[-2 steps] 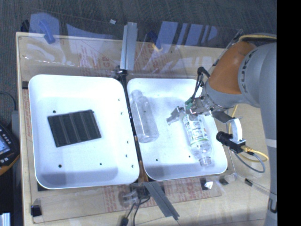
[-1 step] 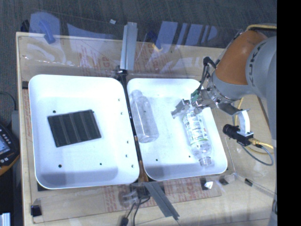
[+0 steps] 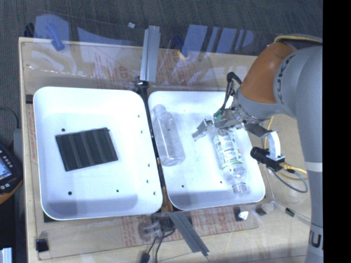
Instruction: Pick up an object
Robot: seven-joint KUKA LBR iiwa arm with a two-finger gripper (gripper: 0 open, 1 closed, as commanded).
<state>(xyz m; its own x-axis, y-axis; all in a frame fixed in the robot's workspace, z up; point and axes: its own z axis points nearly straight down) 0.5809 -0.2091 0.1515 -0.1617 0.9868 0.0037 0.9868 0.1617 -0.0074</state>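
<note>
A grey KUKA arm with an orange band reaches in over the right-hand bin, its gripper hanging low above the white floor near the bin's far side. From where I stand, one metal finger juts out toward the bin's middle, but whether the jaws are wide or narrow cannot be told from this angle, and nothing can be seen clamped between them.

Just beside the gripper, on the side nearer the bench's front edge, lies a labelled clear bottle, its upper end close under the wrist and its cap pointing away toward the bin's near right corner. It is transparent plastic with a pale printed label round its middle, lying flat on its side. A little farther from the gripper, toward the divider between the bins, rests a second clear bottle, unlabelled and nearly colourless against the white, also on its side.

Well apart, in the left bin, sits a dark ribbed panel, flat and slightly skewed.

The step in hand looks like the approach: the arm is positioned by the labelled bottle but has not taken hold. The next move would likely call for centring the fingers across the bottle's round body and closing squarely, since smooth plastic could roll or slip.
</note>
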